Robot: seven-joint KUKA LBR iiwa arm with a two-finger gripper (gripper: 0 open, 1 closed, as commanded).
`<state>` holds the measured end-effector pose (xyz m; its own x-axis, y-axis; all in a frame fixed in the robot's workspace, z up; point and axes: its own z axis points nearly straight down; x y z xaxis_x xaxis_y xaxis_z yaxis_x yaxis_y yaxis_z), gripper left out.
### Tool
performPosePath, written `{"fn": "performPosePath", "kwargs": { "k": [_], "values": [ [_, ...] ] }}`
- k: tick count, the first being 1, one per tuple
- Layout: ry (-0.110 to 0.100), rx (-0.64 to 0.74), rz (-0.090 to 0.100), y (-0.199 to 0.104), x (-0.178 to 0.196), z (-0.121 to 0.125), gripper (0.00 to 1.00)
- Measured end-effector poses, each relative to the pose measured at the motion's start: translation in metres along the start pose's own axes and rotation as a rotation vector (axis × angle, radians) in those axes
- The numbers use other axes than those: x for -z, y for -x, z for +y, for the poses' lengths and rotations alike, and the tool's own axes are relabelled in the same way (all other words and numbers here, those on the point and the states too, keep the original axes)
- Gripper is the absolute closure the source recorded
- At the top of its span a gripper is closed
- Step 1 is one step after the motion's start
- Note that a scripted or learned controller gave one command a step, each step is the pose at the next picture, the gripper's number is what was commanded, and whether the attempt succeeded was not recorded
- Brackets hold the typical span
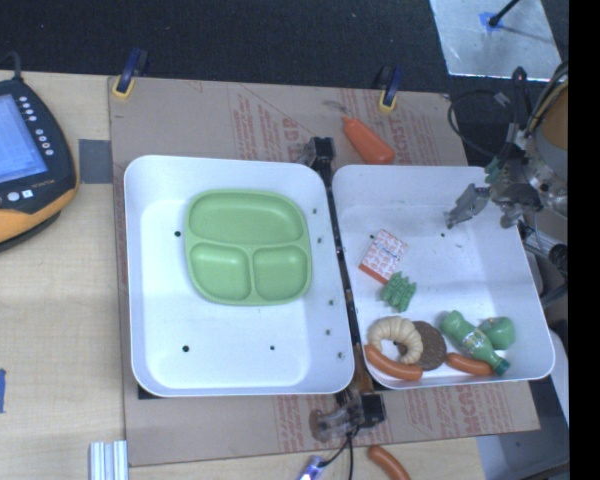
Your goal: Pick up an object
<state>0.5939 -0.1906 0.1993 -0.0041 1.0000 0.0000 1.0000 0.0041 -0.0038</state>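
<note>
Hovering over the right bin [500,268], the gripper [467,208] is seen.
Fingers are spread, nothing clasped; toys are left near the front edge.

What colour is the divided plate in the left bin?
Light green, plain; the divided plate shows clearly in the camera view.

Red printing runs in repeated lines across the brown cardboard sheet [280,118] under the two bins, but the letters are too small and blurred to make out. The small packet [383,255] in the right bin carries a red pattern or print, likewise unreadable. The handheld control pendant [15,163] at the left edge has a lit blue screen and a column of buttons, with no characters that can be told apart
</note>
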Motion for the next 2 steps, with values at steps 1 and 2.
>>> {"fn": "performPosePath", "kwargs": {
  "k": [1,2],
  "values": [
    [-0.002,0.002,0.001,-0.086,-0.103,-0.033,0.00],
    [-0.001,0.001,0.000,-0.093,-0.108,-0.055,0.00]
  ]
}}
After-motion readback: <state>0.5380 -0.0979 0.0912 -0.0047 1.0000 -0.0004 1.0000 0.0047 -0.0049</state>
